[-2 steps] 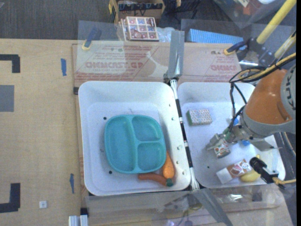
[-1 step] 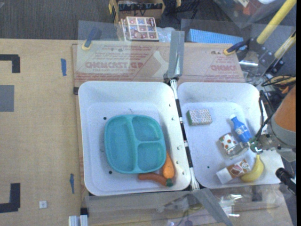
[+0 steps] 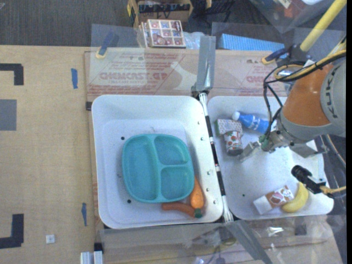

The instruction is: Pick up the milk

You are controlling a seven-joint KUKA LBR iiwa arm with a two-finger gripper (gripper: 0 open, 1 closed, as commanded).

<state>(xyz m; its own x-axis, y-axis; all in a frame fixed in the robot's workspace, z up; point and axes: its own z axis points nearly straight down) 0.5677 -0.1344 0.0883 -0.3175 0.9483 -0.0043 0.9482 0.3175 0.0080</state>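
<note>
The milk (image 3: 271,200), a small white carton with a red-brown label, lies on its side near the front edge of the right bin (image 3: 242,194), touching a yellow banana (image 3: 295,199) on its right. My gripper (image 3: 246,150) hangs low over the middle of the right bin, well behind and left of the milk. It is just right of a strawberry-printed can (image 3: 233,142), and nothing is seen held in it. The grey arm with its orange band (image 3: 308,100) comes in from the right.
A blue bottle with a white cap (image 3: 251,121) and a small grey-green carton (image 3: 227,126) lie at the back of the right bin. The left bin (image 3: 110,120) holds a teal divided plate (image 3: 158,168), with an orange carrot (image 3: 196,196) and a red-orange pepper (image 3: 179,207) at its front right.
</note>
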